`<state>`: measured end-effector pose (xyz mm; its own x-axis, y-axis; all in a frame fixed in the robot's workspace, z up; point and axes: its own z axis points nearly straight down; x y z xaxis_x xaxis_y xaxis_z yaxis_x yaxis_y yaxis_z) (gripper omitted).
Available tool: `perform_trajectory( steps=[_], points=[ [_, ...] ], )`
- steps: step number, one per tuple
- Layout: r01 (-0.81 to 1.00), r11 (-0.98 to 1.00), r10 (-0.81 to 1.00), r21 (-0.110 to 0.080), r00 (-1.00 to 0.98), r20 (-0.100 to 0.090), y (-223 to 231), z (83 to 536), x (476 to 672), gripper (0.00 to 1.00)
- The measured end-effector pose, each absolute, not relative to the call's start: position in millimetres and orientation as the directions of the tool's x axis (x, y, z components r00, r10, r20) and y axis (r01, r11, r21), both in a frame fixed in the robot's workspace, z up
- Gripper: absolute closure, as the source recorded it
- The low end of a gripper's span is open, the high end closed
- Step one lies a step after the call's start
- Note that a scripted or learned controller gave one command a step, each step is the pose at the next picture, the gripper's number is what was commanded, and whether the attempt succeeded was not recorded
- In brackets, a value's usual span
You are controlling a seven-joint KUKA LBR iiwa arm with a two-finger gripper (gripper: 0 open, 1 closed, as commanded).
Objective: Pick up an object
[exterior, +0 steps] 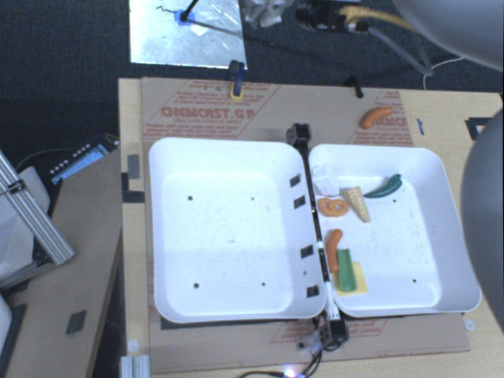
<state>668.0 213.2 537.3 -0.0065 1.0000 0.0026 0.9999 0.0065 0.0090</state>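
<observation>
The right bin holds several small items along its left side: a green pepper, a beige wedge, an orange ring-shaped piece, a white lump, an orange sausage shape, and a green stick lying on a yellow square. My gripper hangs high at the top of the view, beyond the bench's far edge and far from both bins. Nothing is seen held in it.
The left bin is to the left of the black-clipped divider. Another orange sausage lies on the cardboard behind the right bin. A yellow-blue clamp and a shiny metal sheet are at the back left.
</observation>
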Motion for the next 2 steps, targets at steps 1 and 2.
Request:
perform_trajectory(
  steps=[1,2],
  points=[
    [1.0,0.007,1.0,0.003,-0.007,0.001,224.1,535.5,668.3,1.0],
    [1.0,0.006,1.0,0.002,-0.006,0.001,234.1,535.3,668.3,1.0]
  ],
)
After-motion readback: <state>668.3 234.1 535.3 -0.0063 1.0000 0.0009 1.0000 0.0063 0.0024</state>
